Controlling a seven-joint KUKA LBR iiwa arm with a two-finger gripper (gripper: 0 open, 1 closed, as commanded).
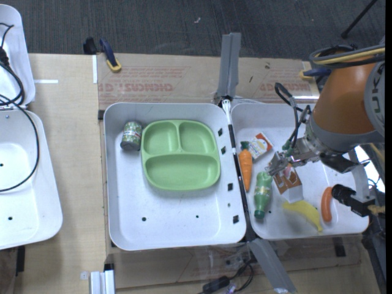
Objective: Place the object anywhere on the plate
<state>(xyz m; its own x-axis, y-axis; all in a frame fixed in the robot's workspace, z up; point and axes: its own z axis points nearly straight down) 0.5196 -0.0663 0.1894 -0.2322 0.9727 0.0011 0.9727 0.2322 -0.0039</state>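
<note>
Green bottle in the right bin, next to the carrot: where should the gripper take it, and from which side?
Probably the green bottle at mid-body, coming straight down, fingers spanning its width. It lies flat, long axis running near to far, the carrot close along its left and far end, the banana to its right. The gripper sits just beyond.

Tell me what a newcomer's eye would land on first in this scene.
The bright green plate with three compartments stands out in the left bin, with a small can just beside it. In the right bin, the grey and orange arm's gripper hangs over a cluster of toy food: a carrot, a green bottle, a banana and a small carton.
</note>
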